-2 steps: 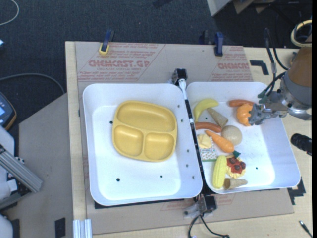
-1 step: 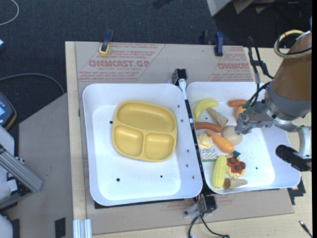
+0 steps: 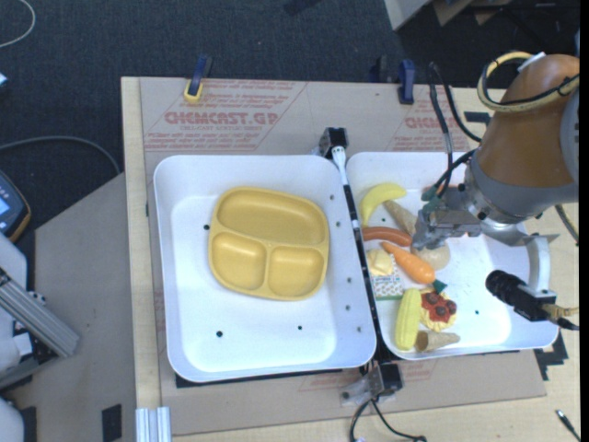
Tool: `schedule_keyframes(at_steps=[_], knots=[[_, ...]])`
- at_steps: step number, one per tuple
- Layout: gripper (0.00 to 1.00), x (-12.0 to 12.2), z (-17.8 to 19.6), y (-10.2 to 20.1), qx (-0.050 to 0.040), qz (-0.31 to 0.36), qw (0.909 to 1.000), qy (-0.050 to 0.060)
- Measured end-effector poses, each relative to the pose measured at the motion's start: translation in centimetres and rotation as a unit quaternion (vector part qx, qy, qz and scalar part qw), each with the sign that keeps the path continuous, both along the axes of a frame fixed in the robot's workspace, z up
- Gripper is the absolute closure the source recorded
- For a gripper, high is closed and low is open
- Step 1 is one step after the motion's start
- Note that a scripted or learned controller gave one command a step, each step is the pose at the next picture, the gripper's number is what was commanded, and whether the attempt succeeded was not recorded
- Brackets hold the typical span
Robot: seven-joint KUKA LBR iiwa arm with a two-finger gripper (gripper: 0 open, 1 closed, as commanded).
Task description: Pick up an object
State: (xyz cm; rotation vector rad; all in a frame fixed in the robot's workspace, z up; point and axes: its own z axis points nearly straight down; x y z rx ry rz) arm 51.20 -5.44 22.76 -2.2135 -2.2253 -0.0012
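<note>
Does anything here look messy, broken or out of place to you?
Nothing looks broken or spilled. The toy foods, a banana, carrot and corn cob among them, lie jumbled at the left side of the right bin. The yellow divided plate sits flat but slightly askew in the left bin.

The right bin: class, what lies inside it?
The right bin holds play food along its left side: a banana, a carrot, a corn cob and smaller pieces. The gripper hangs over the pile, covering whatever lies beneath it.
</note>
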Motion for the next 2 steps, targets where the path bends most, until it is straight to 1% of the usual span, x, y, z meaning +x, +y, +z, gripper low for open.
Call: schedule_keyframes(at_steps=[1, 2], knots=[[1.00, 0.2, -1.2, -1.0, -0.0008, -0.003, 1.0000, 0.001], [1.00, -0.3, 0.8, -1.1, -0.0016, -0.003, 1.0000, -0.002]])
